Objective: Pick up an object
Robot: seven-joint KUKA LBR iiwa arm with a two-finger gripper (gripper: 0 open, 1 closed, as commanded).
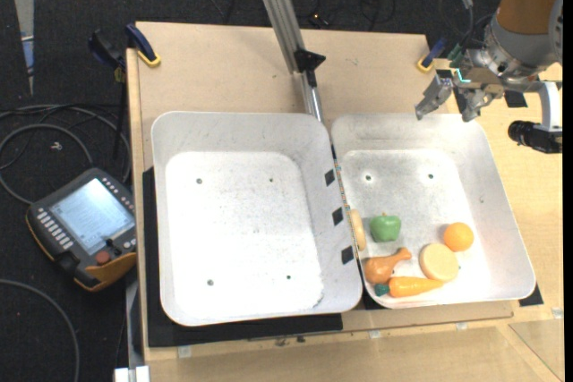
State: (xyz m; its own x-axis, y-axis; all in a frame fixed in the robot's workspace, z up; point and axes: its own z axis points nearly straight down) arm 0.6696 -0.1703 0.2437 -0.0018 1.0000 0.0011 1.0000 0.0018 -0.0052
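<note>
Objects for picking lie clustered in the near part of the right bin: a green pepper, an orange, a pale yellow round piece, a carrot and a brown drumstick-shaped piece. The carrot touches the round piece and lies just beside the drumstick; the pepper sits a little farther in, near the bin's left wall. The left bin adjoins on the desk. The hand hangs above the far right corner of the right bin, well apart from the cluster, its fingers spread with nothing between them. A pendant rests on the floor, left of the desk.
</note>
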